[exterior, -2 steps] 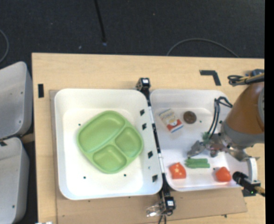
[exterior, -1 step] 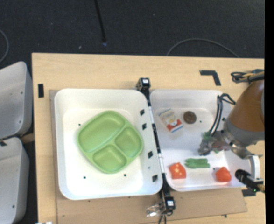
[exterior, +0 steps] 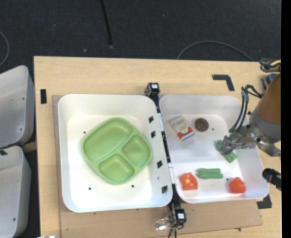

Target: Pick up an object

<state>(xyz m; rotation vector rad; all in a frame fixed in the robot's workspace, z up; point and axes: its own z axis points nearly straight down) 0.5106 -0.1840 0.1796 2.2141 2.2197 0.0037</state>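
My gripper (exterior: 230, 145) sits low over the right bin (exterior: 212, 104), close to that bin's right wall, with my grey wrist and its orange band (exterior: 270, 103) rising away to the right behind it. Whether it is spread or closed I cannot tell from this slanted look down; the metal at the tip blurs into what lies beneath.

Right at the tip, touching it or just under it, is a small green piece (exterior: 226, 152). Part of it shows to the left of the tip and part pokes out below, but I cannot see it between anything, so I cannot tell whether I have hold of it.

Below and to the left of my gripper lies a long green pod-shaped object (exterior: 209, 173), flat on the bin floor. Further left of that is a red object (exterior: 188, 181), and almost straight below my gripper, near the bin's lower right corner, a second red object (exterior: 237, 185). Up and to the left of the tip sit a small brown round object (exterior: 201, 124) and, beside it, a white and red packet (exterior: 181, 127).

Well off to the left of my gripper, in the left bin (exterior: 73, 192), rests a green divided plate (exterior: 116, 150).
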